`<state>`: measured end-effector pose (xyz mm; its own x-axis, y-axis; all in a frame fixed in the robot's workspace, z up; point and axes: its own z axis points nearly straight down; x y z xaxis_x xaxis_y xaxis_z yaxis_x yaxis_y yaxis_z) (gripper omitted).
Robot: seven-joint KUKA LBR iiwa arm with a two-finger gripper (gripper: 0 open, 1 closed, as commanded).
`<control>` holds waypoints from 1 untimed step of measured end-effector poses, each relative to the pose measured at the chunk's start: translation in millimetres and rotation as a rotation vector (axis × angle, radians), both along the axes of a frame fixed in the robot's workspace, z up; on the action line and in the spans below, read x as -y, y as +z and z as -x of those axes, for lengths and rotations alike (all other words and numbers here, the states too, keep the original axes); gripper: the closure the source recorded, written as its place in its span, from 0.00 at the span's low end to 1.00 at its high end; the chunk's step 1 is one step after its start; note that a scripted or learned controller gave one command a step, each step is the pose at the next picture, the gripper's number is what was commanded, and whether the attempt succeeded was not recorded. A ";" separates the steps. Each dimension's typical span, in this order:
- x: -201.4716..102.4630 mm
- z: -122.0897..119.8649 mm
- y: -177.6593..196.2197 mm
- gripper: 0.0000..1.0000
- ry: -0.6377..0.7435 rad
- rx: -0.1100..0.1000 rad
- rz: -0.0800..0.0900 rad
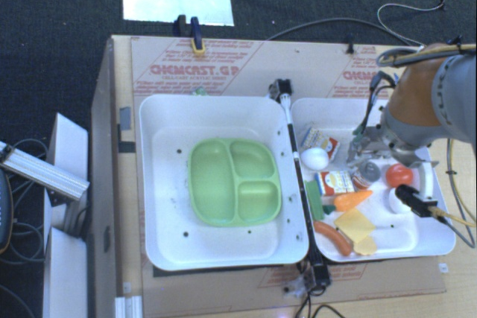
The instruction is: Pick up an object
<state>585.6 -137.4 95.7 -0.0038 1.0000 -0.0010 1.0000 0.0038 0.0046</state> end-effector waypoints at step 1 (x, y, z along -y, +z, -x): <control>0.0 0.0 -0.1 0.00 0.000 0.000 0.000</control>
<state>585.6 -137.3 95.6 -0.0038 1.0000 -0.0010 1.0000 0.0038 0.0046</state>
